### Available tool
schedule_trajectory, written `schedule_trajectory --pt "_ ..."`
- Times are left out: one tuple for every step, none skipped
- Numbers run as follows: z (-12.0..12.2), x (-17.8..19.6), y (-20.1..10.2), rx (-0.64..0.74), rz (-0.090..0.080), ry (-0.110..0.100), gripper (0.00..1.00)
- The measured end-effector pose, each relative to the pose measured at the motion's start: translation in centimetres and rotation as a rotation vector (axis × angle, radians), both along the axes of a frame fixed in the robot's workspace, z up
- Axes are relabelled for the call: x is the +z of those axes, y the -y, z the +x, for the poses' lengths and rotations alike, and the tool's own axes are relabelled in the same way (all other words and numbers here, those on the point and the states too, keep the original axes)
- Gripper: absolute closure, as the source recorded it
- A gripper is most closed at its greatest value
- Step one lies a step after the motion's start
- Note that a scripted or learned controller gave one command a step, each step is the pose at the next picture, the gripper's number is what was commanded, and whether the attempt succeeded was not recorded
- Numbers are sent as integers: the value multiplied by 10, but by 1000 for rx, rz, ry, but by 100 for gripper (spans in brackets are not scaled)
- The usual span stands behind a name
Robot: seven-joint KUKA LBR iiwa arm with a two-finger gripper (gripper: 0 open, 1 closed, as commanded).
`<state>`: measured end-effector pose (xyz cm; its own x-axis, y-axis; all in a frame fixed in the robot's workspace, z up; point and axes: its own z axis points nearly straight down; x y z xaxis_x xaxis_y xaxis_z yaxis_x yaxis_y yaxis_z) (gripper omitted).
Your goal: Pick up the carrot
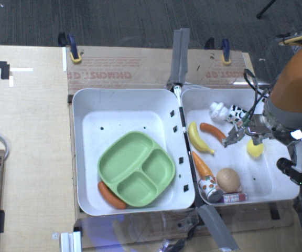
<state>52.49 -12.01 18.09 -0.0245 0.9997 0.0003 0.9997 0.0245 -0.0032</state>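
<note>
Gripper (234, 136) hovering mid right bin (277, 190), fingers slightly apart, clamped on nothing. Carrot (201, 165) lying lower left, beside banana (198, 138).

Robotics lab test cell, not a home or kitchen: two shallow white bins (85, 140) sit side by side on a pale wood bench (25, 114), backed by a printed cardboard sheet (125, 67) held down with clamps (73, 50). Grey arm (292, 88) with orange band reaches in from the right over dark carpet floor (114, 9). Bin contents are plastic toy food (199, 137) and a green divided plate (136, 168), i.e. manipulation test props.
</note>
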Motion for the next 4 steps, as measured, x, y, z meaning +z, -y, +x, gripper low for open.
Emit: schedule_trajectory --pt "-45 -90 -26 -97 0 0 0" --pt "-44 -81 -25 -101 0 0 100" --pt "-47 -68 -27 168 0 3 100" --pt "-47 10 -116 -146 -2 2 100"
